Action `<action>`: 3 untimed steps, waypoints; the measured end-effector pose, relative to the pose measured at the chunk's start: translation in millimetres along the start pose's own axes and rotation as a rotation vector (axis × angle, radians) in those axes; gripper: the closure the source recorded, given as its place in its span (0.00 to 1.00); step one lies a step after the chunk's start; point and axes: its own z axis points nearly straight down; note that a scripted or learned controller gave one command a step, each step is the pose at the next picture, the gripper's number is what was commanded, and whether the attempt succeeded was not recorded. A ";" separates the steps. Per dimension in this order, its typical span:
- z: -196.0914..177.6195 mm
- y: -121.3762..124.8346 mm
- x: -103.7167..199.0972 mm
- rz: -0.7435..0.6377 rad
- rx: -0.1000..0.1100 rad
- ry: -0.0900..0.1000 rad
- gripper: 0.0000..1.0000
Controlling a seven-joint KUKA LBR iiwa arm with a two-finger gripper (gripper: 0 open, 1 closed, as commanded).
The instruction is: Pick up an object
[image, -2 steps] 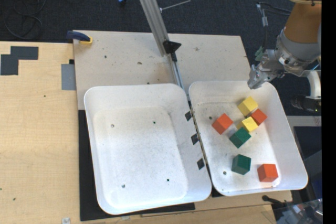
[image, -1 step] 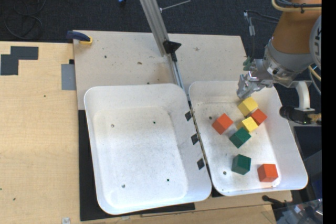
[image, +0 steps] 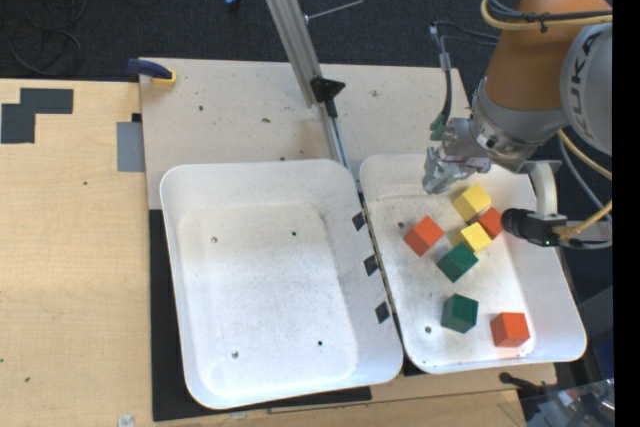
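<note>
While the grey arm with its orange band is reaching in from the right, the gripper (image: 441, 177) is hanging over the far part of the right bin (image: 400, 315), just left of a yellow cube (image: 472, 202). Whether it is released or clenched cannot be told from this slant, and nothing is showing in its grasp.

The blocks are all lying in the right bin — an orange cube (image: 423, 236) is sitting near the bin's left side, a smaller yellow cube (image: 476, 237) is lying just below the first yellow one, and a red block (image: 491, 222) is peeking out between the two yellow ones. A dark green cube (image: 458, 262) is touching the smaller yellow cube from below. Nearer the front rim, a second green cube (image: 460, 312) is sitting beside another orange cube (image: 510, 328), the two a little apart.

The left bin (image: 200, 215) is lying just beside the right one, their rims meeting along the middle.
</note>
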 end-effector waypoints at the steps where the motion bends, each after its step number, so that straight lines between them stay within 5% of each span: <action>1: -4.8 -23.3 48.3 0.000 0.001 0.000 1.00; 3: 13.7 -62.0 156.1 0.000 0.003 -0.001 1.00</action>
